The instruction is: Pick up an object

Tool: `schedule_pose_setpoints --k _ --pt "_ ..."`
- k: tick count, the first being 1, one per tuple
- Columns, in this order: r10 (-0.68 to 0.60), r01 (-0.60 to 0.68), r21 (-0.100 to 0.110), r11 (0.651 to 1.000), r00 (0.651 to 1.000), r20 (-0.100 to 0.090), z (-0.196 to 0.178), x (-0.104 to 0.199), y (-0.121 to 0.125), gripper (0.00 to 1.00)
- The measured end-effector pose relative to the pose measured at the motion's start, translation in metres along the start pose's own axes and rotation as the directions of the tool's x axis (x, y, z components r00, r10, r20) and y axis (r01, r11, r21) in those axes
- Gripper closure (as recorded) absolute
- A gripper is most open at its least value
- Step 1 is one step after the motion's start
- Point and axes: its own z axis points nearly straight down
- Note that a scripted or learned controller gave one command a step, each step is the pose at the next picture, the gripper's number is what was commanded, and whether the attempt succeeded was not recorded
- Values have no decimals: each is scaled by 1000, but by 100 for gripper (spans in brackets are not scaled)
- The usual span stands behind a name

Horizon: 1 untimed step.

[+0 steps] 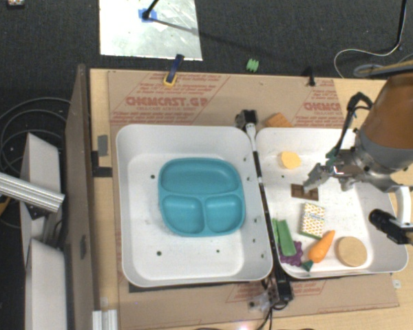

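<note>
two white bins [134,184], one teal tray [201,196], one carrot [321,246], two round slices [351,251]

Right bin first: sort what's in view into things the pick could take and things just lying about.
Part of the job:
- gripper, over the right bin
- brown block by the gripper
- yellow round piece
- patterned block
- carrot
- tan disc
- green stick
- purple piece

Lying about:
- blue divided tray in the left bin
- orange piece on the bench
- silver sheet
</note>
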Motion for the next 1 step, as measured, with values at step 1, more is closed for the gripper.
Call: schedule_pose_setpoints --k 1 --pt "4 -4 0 1000 1000 1 125 -27 26 0"
